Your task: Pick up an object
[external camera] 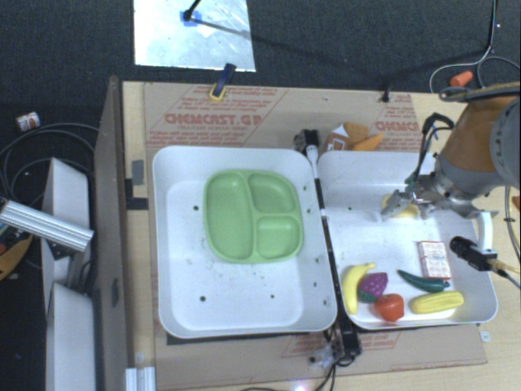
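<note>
One small yellow plastic piece [406,212] under two-finger gripper [404,204]; finger state unclear (cannot tell). Likely light, rigid, slippery; pinch across narrow middle, right white bin [358,177].

One camera hangs above the bench [244,108] and looks down at a slant, far enough back to take in both white bins whole. The left bin [175,251] sits near the middle of its sight, the right bin [358,177] toward the right side. Dark floor [342,23] fills the top, and the grey arm [480,149] comes in from the right edge.
</note>
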`<act>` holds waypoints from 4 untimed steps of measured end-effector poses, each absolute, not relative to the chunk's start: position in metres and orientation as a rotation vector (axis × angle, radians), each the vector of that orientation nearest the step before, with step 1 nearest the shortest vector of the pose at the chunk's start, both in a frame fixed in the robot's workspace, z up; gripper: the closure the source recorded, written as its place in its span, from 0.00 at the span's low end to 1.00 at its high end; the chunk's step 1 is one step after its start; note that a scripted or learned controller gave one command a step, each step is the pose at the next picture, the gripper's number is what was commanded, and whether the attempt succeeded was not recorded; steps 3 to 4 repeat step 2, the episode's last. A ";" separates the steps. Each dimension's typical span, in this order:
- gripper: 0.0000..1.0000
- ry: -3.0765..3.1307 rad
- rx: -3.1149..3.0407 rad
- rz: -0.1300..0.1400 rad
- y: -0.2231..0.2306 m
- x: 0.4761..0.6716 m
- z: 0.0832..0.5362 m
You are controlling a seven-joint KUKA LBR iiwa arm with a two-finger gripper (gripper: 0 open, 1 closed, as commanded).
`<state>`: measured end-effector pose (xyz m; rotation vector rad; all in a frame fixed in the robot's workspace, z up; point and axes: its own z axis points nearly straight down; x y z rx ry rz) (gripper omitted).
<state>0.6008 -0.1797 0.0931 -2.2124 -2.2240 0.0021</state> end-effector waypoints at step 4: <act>0.00 -2.228 -2.214 -0.001 -0.165 0.610 0.114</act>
